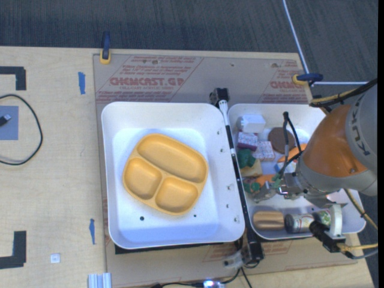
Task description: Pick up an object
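Take the right bin [354, 224] as your landmark. Along its near wall you see a tan, bun-like piece [268, 220] lying on its side, and just beside it, toward the arm, a dark little bottle with a pale cap [300, 223], also lying down.

Just beyond those, toward the middle of that bin, the gripper [277, 188] hangs low over the clutter, its metal parts next to a green and brown jumble [259, 183]. You cannot tell from this angle how the hand stands, nor whether anything is caught in it. The arm [336, 152], grey with its orange band, covers much of that bin's right half.

Further in, near the bin's left wall, you find a green piece [245, 157], then a purple and white packet [248, 140]. A round brown disc [279, 138] lies just beside the packet, toward the arm, and an orange scrap [294, 153] peeks out at the arm's edge. At the far corner sits a white block [252, 123].

To the left of your landmark stands the left bin [117, 125], touching it along the shared rim, and in it lies a yellow divided tray [165, 173] with three compartments, flat on the floor.
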`<state>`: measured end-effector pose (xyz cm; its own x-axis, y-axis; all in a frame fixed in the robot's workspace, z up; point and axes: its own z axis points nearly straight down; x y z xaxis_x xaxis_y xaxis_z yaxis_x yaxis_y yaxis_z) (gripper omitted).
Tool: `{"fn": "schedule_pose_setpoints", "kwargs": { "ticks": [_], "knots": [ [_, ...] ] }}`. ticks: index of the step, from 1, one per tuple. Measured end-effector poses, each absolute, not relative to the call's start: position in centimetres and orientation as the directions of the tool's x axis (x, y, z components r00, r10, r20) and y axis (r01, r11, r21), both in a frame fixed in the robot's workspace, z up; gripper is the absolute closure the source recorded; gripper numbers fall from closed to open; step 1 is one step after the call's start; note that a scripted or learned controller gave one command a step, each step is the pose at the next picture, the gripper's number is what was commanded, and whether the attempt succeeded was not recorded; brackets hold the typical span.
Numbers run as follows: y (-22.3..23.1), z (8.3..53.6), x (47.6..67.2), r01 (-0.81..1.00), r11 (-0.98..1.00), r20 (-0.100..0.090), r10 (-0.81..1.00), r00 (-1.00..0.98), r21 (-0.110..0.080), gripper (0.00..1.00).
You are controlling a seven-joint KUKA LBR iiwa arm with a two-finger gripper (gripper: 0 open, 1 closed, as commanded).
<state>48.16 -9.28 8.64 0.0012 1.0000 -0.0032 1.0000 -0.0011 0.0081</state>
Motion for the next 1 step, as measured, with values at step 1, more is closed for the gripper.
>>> {"fn": "schedule_pose_setpoints", "kwargs": {
  "ticks": [1],
  "knots": [
    [-9.32, 8.64, 48.16, 1.000, 0.000, -0.002, 1.000, 0.000, 0.008, 0.00]
  ]
}}
